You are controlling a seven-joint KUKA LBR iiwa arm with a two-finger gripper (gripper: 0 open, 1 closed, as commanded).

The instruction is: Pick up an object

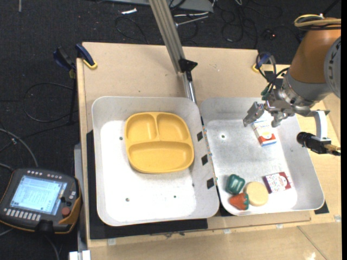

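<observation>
Gripper (265, 116) spread open above right bin (306, 169), 2 fingers straddling top of small white-orange carton (265, 134) directly beneath. Nothing gripped. Green, red, yellow pieces lie nearer camera.

open white floor mid right bin (238, 156), small carton (265, 134) right under end effector (264, 114), green piece (235, 183), red piece (239, 201), yellow round (257, 194), pink packet (276, 182) crowd near edge, yellow divided tray (159, 142) fills upper left bin (108, 145)

The claw (265, 117) hangs low from the right, fingers spread apart.
</observation>
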